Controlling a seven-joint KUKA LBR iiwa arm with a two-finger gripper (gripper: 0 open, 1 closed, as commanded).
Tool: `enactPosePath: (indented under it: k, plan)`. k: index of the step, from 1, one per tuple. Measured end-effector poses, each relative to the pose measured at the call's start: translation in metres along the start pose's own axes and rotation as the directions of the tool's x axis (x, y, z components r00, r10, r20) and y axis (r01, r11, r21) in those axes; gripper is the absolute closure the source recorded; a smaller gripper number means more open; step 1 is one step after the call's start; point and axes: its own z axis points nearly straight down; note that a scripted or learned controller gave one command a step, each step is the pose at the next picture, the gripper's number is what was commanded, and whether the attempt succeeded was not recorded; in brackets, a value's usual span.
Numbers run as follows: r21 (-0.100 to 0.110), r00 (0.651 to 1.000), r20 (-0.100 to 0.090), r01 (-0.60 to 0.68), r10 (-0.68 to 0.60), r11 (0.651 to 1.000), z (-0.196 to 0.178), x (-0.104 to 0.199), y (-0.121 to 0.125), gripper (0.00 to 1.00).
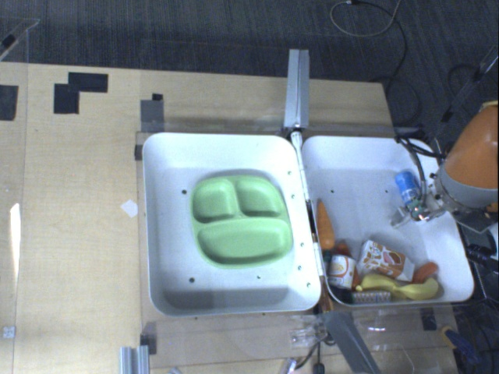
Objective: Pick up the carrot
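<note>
You are looking down on a pale wooden counter [78,232] with a few black marks near its far left edge, and dark carpet [195,14] beyond it where a thin cable [374,18] loops across the floor. Two shallow white bins sit side by side, split by a grey metal rail [298,92]. The left bin [164,287] holds a green divided plate [240,218] lying flat near its middle.

In the right bin [351,170] your carrot [324,226] lies along the left wall, just beside the divider, its thin end pointing to the far side. At its near end is a small can [340,269], then a printed snack packet [383,259], a yellow banana [401,290] along the near wall, and a small reddish item [426,271] by the banana's right end.

The arm [477,162] comes in from the right, orange band showing, with the gripper [409,209] low over the right side of that bin, well apart from the carrot. A blue part [405,185] sits on the wrist. You cannot tell how wide the fingers stand, and nothing is seen between them.
</note>
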Motion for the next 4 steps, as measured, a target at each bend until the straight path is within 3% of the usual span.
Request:
enactPosePath:
  k: [1,2,3,4]
  plan:
    - [0.003,0.998,-0.002,0.068,-0.068,0.998,-0.075,0.018,0.073,1.0]
    - [0.001,0.943,0.0,0.333,-0.333,0.943,0.002,-0.022,0.062,1.0]
    - [0.001,0.929,0.001,0.369,-0.369,0.929,0.001,-0.011,0.024,1.0]
    - [0.0,0.77,0.0,0.638,-0.638,0.77,-0.126,0.02,0.054,1.0]
